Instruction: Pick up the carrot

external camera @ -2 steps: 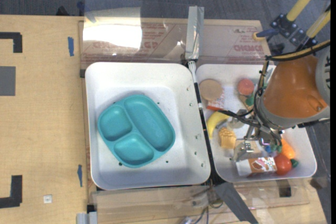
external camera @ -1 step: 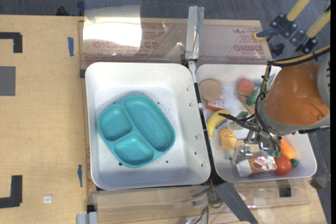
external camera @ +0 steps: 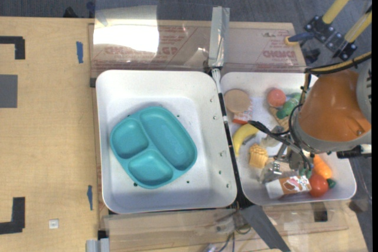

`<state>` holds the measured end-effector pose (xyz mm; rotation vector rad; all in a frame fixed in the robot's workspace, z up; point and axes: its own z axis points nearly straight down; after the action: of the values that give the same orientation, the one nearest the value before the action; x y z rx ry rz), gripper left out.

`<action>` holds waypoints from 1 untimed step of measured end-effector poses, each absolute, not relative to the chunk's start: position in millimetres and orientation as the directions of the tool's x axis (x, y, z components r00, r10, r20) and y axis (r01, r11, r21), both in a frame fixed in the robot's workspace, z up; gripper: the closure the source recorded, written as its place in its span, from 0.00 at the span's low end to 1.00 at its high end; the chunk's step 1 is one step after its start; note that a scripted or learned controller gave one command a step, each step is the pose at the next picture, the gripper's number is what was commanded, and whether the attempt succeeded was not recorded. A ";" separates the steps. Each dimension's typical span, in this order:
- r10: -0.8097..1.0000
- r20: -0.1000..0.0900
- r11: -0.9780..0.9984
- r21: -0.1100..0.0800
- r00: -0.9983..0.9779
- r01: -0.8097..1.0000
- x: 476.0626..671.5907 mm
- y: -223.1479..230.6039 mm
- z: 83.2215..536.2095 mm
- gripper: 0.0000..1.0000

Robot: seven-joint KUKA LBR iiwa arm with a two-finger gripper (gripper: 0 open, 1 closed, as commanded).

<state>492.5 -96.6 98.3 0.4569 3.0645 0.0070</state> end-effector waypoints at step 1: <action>0.285 -0.034 0.959 0.006 -0.958 0.285 499.7 -96.3 97.5 0.00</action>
<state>499.7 -96.3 97.5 0.4469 3.0751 0.0011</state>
